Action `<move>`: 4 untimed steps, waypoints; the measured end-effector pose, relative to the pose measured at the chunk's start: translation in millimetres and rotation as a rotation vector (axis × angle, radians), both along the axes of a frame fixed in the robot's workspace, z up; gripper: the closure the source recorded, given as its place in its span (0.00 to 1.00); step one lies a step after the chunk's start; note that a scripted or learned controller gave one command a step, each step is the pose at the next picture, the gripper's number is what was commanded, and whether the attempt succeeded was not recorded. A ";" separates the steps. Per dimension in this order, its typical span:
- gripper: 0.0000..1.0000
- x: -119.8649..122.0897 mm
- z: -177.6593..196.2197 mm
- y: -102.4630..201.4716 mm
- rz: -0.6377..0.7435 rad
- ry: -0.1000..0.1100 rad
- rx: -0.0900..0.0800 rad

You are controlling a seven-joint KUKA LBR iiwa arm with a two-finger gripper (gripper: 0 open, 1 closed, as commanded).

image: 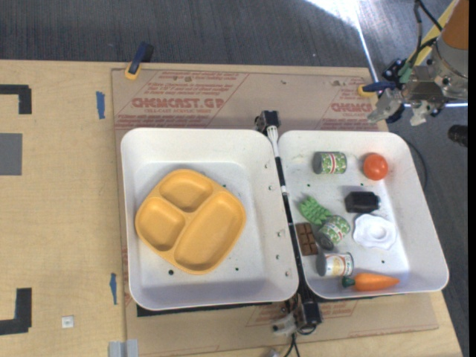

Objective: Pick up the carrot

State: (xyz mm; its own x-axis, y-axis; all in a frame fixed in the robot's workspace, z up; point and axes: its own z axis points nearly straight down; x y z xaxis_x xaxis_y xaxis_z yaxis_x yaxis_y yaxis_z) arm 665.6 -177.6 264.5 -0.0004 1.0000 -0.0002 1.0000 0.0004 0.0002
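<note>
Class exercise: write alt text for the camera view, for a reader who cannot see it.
An orange carrot lies at the near edge of the right white bin among small cans and toy foods, while the gripper hovers beyond the bin's far corner. The left bin holds a yellow divided plate.

The left bin holds a yellow three-compartment plate, its sections bare. In the right bin lie a green-labelled can on its side, a red-orange tomato, a black block, a white fried egg, a green leafy piece, a second green can, a brown chocolate bar and a small jar. Both bins rest on printed cardboard over the worktop, where a blue-and-yellow clamp grips the cardboard's far-left corner.
</note>
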 end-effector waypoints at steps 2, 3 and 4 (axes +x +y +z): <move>0.00 -72.3 -79.2 173.3 -0.269 0.000 0.002; 0.00 -111.2 -97.2 276.8 0.040 0.003 0.001; 0.00 -152.2 -113.7 270.2 0.301 0.003 0.001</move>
State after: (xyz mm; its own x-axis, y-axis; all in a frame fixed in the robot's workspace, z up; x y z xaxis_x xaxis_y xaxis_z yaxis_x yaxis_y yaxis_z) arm 513.4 92.5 150.7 -0.2969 0.9549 0.0014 0.9549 0.2969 -0.0025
